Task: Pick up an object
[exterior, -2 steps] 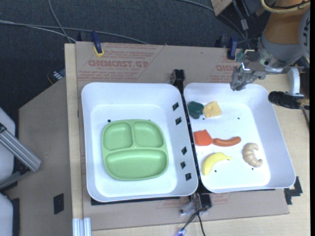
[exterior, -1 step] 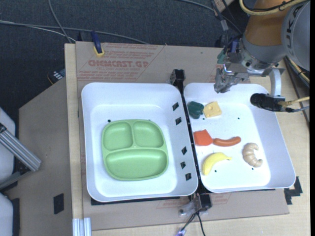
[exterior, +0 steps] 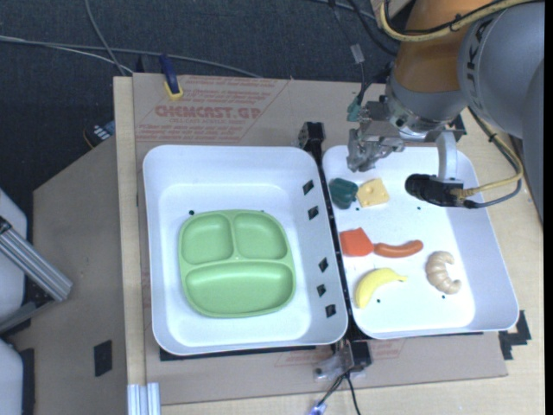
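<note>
Currently, gripper [exterior: 365, 158]: hangs over the far left corner of the right bin [exterior: 415, 314], on the grey arm that reaches in from the right.
Gripper state: cannot tell from this slant whether it is apart or together.
Closest things: a dark green piece [exterior: 343, 191] and a cheese wedge [exterior: 373, 194] lie side by side just on the near side of the gripper. The green one is to the left, close to the bin's left wall.
Farther things: an orange piece [exterior: 355, 243] and a sausage [exterior: 397, 249] lie in the middle of the right bin, touching or almost touching. A banana [exterior: 376, 285] and a croissant [exterior: 442, 271] lie nearer still, well apart from the gripper.
Look of the closest things: the dark green piece is small, rounded and lumpy. The cheese wedge is pale yellow and flat-sided, with small holes.
Look of the rest: the orange piece is blocky, the sausage is red and slightly bent, the banana is curved and bright yellow, and the croissant is tan and curled.
Writing: faded red capitals on the brown board [exterior: 216, 102] beyond the left bin [exterior: 164, 188] read roughly "CHEMCAST GP"; the smaller lines around them are too faint to read.
Left bin: holds a light green divided plate [exterior: 236, 262] with three compartments, lying flat.
</note>
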You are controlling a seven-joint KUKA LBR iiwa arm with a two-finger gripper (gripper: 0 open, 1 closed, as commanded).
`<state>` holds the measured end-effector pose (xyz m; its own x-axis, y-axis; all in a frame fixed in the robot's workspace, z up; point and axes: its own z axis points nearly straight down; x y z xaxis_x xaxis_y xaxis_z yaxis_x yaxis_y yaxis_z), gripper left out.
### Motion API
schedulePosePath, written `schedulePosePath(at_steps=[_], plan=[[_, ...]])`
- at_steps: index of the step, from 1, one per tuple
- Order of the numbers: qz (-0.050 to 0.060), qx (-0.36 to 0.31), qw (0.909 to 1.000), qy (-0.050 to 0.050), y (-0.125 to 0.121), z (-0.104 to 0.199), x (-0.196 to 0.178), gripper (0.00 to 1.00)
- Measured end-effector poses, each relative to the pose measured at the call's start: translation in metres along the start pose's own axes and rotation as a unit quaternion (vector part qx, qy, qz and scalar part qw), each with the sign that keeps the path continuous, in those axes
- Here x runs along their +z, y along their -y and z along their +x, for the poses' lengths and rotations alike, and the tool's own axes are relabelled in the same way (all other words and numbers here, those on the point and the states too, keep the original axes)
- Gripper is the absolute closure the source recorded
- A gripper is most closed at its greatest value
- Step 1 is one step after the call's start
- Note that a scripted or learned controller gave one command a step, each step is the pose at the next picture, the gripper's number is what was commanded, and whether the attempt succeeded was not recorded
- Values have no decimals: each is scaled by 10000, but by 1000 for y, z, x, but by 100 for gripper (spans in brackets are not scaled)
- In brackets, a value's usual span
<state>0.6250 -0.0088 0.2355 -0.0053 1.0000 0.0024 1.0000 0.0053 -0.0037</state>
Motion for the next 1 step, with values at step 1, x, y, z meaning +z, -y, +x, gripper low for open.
schedulePosePath(at_steps=[1], plan=[[-28,-5,10000,-1,-9,56,-4,100]])
